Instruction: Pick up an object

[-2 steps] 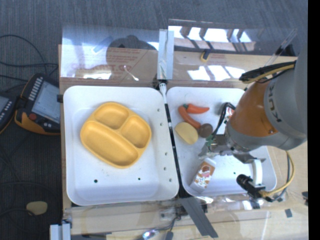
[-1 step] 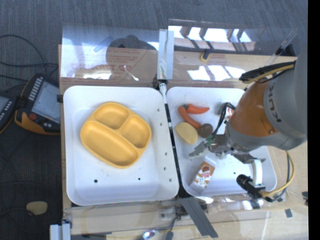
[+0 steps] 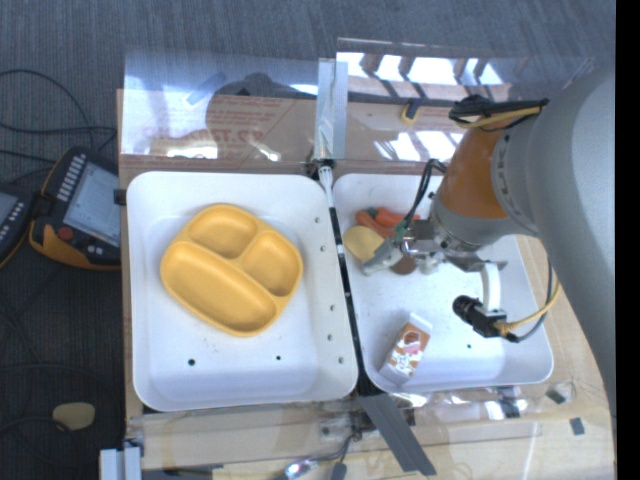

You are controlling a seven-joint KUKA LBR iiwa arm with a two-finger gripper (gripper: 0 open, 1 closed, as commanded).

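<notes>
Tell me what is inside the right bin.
The right bin holds a small carton near its front and a few food items at its back left, beside the gripper. The arm covers whatever lies beneath it.

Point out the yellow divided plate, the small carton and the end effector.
yellow divided plate (image 3: 232, 268), camera view, centre ridge.
small carton (image 3: 406, 348), camera view, printed face.
end effector (image 3: 393, 253), camera view, between its fingertips.

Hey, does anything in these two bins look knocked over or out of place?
One thing: the small carton in the right bin lies tipped on its side, at a slant. The yellow divided plate sits flat in the left bin, nothing spilled.
</notes>
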